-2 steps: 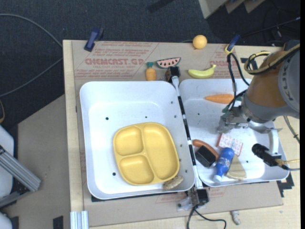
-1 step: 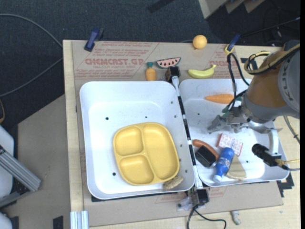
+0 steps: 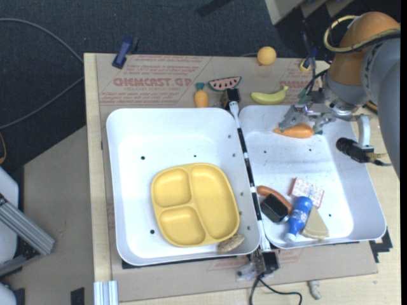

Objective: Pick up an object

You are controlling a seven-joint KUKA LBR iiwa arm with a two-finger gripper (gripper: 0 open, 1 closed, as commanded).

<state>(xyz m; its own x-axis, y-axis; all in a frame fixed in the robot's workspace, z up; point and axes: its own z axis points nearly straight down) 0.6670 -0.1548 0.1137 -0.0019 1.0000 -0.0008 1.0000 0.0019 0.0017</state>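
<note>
1. Toy carrot (image 3: 296, 131): orange, lying on its side near the back edge of the right bin (image 3: 356, 189), directly under the gripper (image 3: 310, 117).
2. Gripper: positioned low over the toy carrot. The metal fingers straddle it at a narrow spread; whether they actually clamp it cannot be determined from this view.
3. Arm (image 3: 372, 56): grey with an orange band, entering from the upper right.
4. Right bin, front corner: a blue bottle (image 3: 297, 217), a tan wedge (image 3: 315, 226), a black block (image 3: 274, 207), a red sausage-shaped toy (image 3: 272, 193) and a pink patterned packet (image 3: 307, 192), grouped closely.
5. Left bin (image 3: 127, 183): contains a yellow 3-compartment plate (image 3: 193, 203). A small brown item (image 3: 230, 243) lies at the plate's front edge.
6. Bench surface (image 3: 152, 81): brown cardboard sheet with red printed lettering, under both bins.
7. Behind the bins, on the cardboard: a watermelon slice (image 3: 225, 82), a small orange toy (image 3: 201, 98), a banana (image 3: 269, 96), an orange ball (image 3: 266, 56) and a blue clip (image 3: 124, 51).
8. Room: dark blue carpet (image 3: 51, 75) around the bench, with a thin cable across it at left. An aluminium extrusion (image 3: 22, 224) appears at lower left.
</note>
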